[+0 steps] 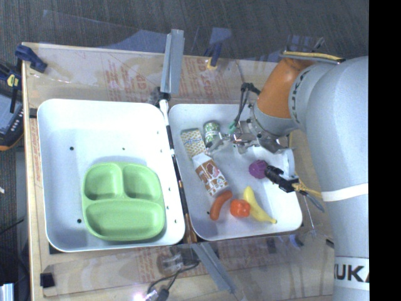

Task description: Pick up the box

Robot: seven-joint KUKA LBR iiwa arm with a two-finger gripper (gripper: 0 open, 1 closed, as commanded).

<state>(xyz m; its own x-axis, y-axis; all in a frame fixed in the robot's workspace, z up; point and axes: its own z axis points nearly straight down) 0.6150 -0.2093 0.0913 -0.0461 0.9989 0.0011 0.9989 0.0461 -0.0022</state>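
Note:
A small brown-and-white patterned box lies flat near the middle of the right bin, slanted from upper left to lower right. A second, paler carton lies just above it by the bin's left wall. My gripper hangs over the upper middle of the right bin, right of a green can and up and to the right of the patterned box. It touches neither box, and nothing shows in its grasp.
A purple fruit, yellow banana, red tomato and orange sausage-shaped piece lie in the right bin's lower half. The left bin holds a green divided tray. The grey arm covers the right bin's right side.

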